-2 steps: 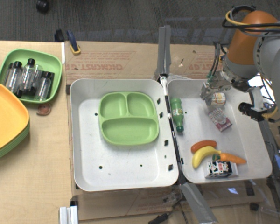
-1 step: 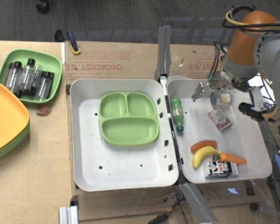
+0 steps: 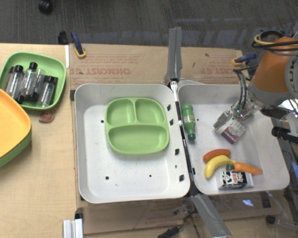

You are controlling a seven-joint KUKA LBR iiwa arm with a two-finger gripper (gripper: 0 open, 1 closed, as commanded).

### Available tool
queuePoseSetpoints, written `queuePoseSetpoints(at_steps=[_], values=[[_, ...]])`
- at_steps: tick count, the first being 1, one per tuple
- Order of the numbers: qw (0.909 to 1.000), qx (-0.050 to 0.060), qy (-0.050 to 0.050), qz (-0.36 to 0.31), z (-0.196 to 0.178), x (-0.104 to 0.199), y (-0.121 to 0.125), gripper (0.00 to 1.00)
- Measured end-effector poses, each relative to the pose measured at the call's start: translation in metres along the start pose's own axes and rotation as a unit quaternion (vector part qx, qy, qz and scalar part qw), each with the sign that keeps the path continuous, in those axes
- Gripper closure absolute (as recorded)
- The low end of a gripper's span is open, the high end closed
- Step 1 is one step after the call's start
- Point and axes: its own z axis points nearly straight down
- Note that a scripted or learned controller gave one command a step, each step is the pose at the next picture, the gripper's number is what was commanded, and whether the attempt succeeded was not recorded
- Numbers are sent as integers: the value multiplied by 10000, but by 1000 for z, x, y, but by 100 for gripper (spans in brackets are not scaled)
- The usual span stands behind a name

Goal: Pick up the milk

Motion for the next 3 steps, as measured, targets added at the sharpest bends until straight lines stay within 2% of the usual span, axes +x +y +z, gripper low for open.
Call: queuePoseSetpoints(at_steps=[1, 2, 3], values=[[9919, 4, -9, 1270, 0, 11, -38, 0], [9917, 5, -11, 1287, -9, 10, -38, 100], [9978, 3, -13, 665, -77, 51, -1, 100]])
